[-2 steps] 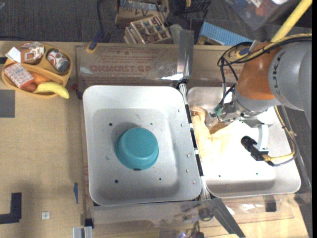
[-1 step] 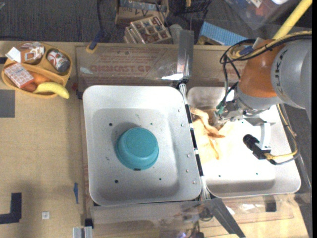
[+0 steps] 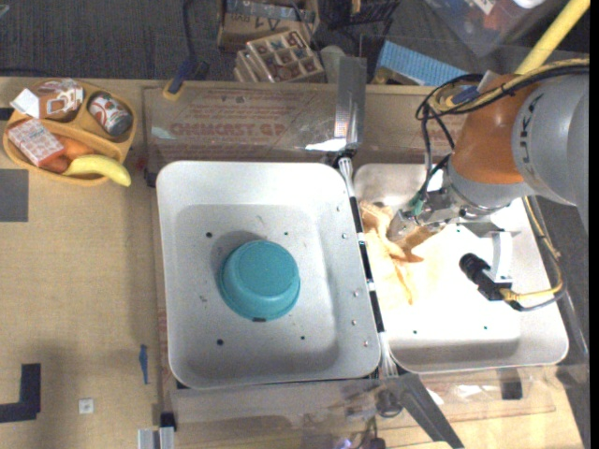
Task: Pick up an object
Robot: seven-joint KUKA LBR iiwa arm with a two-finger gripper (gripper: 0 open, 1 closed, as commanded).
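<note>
Teal plastic bowl (image 3: 261, 279): round, lying upside down near the middle of the left shallow white bin (image 3: 187, 204); well apart from the arm.
Tan-orange floppy object (image 3: 393, 248): soft, crumpled, pale tan with orange streaks; lies in the right shallow white bin (image 3: 524, 344) against its left wall, just beside the divider between the bins; its exact kind cannot be told.
Grey arm with orange band (image 3: 505, 148): enters from the right, bent over the upper part of the right bin.
Two-finger gripper (image 3: 416, 221): low over the right bin, at the upper end of the tan-orange object, seemingly touching it; grip state cannot be told.
Black cable plug (image 3: 477, 271): hangs beside the wrist above the right bin floor.
Yellow tray (image 3: 19, 148): on the bench at far left, holding a banana (image 3: 98, 167) and small packets.
</note>
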